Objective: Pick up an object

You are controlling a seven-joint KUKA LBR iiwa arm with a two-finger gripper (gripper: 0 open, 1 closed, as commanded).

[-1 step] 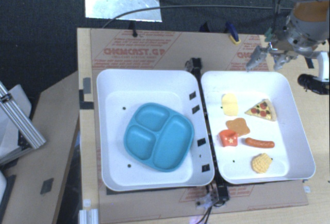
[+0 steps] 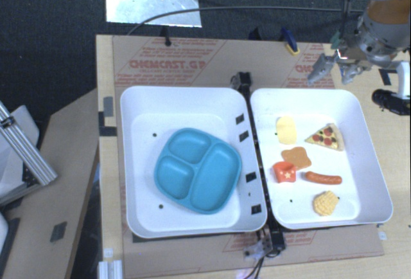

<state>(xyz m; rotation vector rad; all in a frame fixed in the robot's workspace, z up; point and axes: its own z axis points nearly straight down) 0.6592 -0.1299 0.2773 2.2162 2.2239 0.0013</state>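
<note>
Hovering above the far right corner of the right bin (image 2: 366, 110), outside its rim, the jaws (image 2: 334, 70) appear spread, two grey fingers standing apart with nothing between them. Every candidate for the pick lies below and toward the viewer from the jaws, inside that right bin. Nearest to the jaws is the pizza slice (image 2: 325, 137), almost straight below them in the view, its point aimed at the bin's far right corner and its crust end toward the middle. To the jaws' left and lower sits the pale yellow block (image 2: 286, 130), its long side running toward the viewer. Farther from the jaws come the flat tan piece (image 2: 296, 157) and the red piece (image 2: 284, 172), touching or overlapping at one edge, then the sausage (image 2: 323, 177), whose long axis lies across the bin, roughly left to right, and farthest of all the yellow corn piece (image 2: 325, 203) near the bin's near wall. The left bin (image 2: 138, 110), well to the jaws' left, carries a blue divided tray (image 2: 198, 170) whose compartments look bare. Judging by this layout, the coming move is a short reach down toward the viewer; the pizza slice is the easy target, while the sausage would want the fingers closing across its narrow width.
</note>
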